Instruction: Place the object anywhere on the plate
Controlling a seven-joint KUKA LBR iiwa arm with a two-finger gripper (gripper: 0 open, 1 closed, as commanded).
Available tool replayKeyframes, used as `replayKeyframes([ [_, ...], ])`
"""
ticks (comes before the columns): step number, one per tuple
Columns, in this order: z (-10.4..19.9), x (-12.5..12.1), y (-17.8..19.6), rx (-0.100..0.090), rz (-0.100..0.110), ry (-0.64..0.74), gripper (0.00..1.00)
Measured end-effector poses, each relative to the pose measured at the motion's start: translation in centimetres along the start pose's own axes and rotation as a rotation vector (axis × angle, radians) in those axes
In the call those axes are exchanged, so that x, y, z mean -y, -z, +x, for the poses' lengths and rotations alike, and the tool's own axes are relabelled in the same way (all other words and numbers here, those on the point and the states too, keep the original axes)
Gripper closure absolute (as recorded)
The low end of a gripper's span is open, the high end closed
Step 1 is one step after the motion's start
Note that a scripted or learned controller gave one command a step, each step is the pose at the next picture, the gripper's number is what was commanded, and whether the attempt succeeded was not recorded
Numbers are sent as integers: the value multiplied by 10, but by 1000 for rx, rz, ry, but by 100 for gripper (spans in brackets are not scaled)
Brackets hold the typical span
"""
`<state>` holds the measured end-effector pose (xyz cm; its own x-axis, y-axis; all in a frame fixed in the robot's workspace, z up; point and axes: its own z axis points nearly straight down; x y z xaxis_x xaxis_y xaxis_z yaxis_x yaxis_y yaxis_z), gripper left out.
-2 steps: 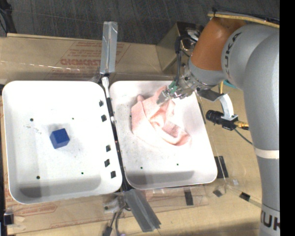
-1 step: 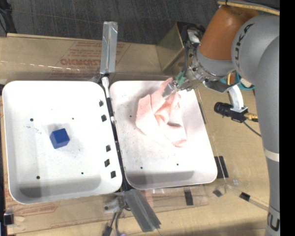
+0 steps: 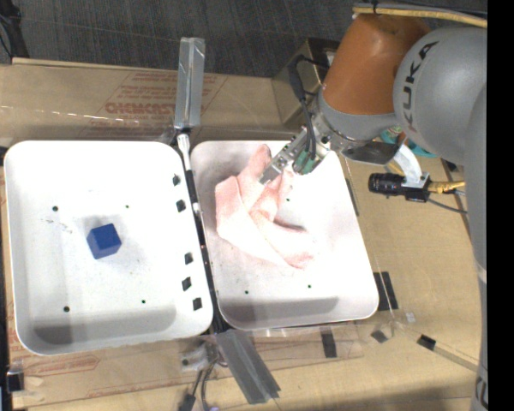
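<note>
Both bins look like smooth white plastic: the left bin (image 3: 34, 229) clean with a soft sheen, the right bin (image 3: 343, 272) scuffed and dull grey-smeared across its floor. At centre frame lies a pale pink cloth (image 3: 257, 217), soft, matt and creased. The blue cube (image 3: 104, 240) at left looks matt. The tabletop (image 3: 411, 255) is brown cardboard, flat and dull, with red print. The arm (image 3: 437, 75) at upper right has a smooth grey casing and a satin orange band.
</note>
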<state>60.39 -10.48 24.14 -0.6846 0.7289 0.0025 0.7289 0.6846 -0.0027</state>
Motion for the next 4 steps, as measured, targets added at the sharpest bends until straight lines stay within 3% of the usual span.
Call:
replayKeyframes([
  [2, 96, -37, -3, 0, 1, 806, 100],
  [4, 191, -70, -2, 2, 1, 828, 100],
])
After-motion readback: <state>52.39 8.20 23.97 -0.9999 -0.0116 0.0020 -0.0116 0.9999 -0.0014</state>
